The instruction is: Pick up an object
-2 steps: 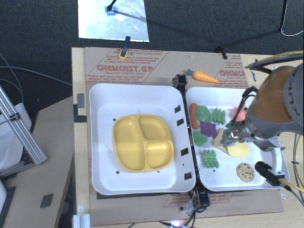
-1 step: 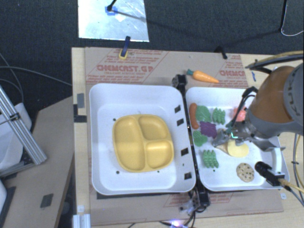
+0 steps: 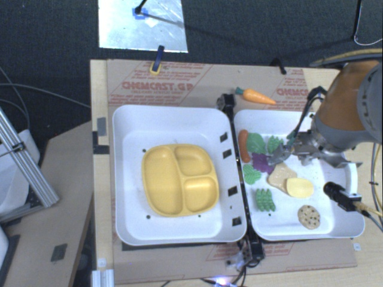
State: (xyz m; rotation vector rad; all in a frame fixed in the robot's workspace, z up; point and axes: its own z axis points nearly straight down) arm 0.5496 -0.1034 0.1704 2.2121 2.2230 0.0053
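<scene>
The right bin (image 3: pixel 344 223) holds several toy foods: a red sausage (image 3: pixel 243 145), green leaves (image 3: pixel 256 142), purple grapes (image 3: pixel 261 161), a tan bread slice (image 3: pixel 279 177), a yellow round piece (image 3: pixel 299 188), a spotted cookie (image 3: pixel 309 217) and two more green pieces (image 3: pixel 264 199). My gripper (image 3: pixel 280 155) reaches in from the right and hangs low over the middle of this bin. It is just above the bread slice and beside the grapes. Nothing is visibly held in it.
The left bin (image 3: pixel 128 220) carries a yellow divided plate (image 3: pixel 179 178). An orange carrot (image 3: pixel 255 96) lies on the cardboard behind the right bin. A blue and yellow tool (image 3: pixel 157 60) rests at the board's far edge, beside a shiny sheet (image 3: pixel 143 17).
</scene>
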